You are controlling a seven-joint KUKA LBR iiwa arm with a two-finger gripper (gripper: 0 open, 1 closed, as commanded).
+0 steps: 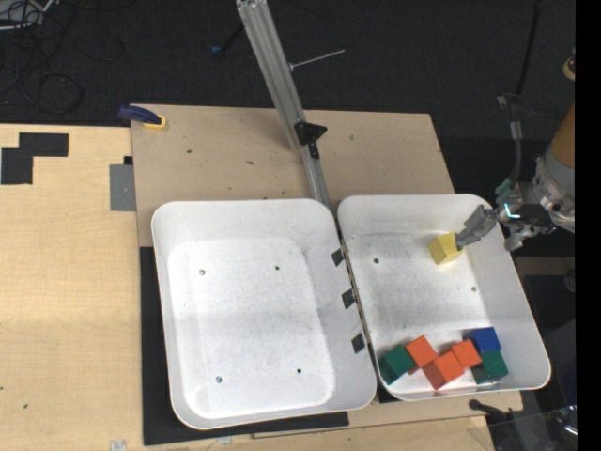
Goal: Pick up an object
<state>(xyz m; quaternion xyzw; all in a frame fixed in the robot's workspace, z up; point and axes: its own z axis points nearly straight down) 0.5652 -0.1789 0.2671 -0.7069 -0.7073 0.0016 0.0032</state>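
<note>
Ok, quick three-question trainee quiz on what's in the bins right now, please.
1. True or false: the yellow block lies in the left bin.
2. Which is nearest the gripper? A) yellow block B) blue block C) green block
3. Fill in: the cluster of blocks sits at the right bin's ____ edge.

Key: 1 false; 2 A; 3 near (bottom).

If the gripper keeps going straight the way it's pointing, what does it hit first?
Most likely the yellow block in the right bin. The gripper points down and toward the camera view's left, and the block sits just past its tip on that line. Height above the bin floor is hard to judge, so it could pass over.
</note>
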